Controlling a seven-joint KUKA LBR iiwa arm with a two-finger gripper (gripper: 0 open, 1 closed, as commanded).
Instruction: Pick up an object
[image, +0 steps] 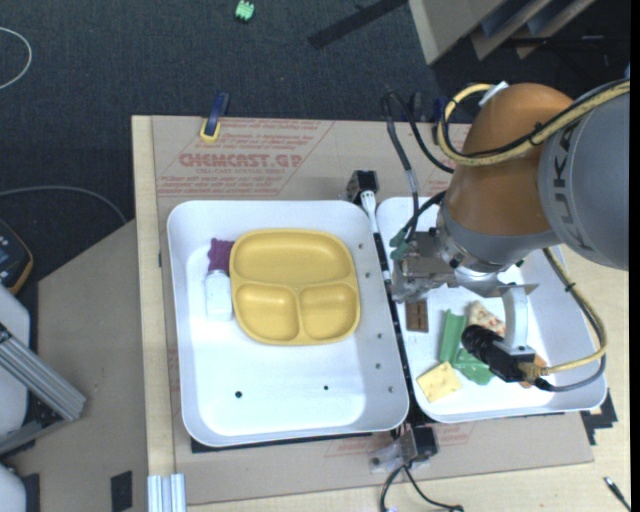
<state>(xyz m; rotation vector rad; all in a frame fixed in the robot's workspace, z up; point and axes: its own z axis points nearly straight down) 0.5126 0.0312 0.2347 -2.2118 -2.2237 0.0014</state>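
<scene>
Camera view, two white bins.
Left bin (200, 360): one yellow divided plate (295, 285), one purple item (219, 254). Right bin (570, 310): one yellow block (438, 383), one green piece (462, 350), under arm (520, 170); finger state impossible to tell.

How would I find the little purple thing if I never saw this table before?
Look in the left white bin, the one with the big yellow divided plate. Peek at the plate's upper left edge: the purple thing pokes out there, just above a small white bottle. Nothing else there is purple.
</scene>
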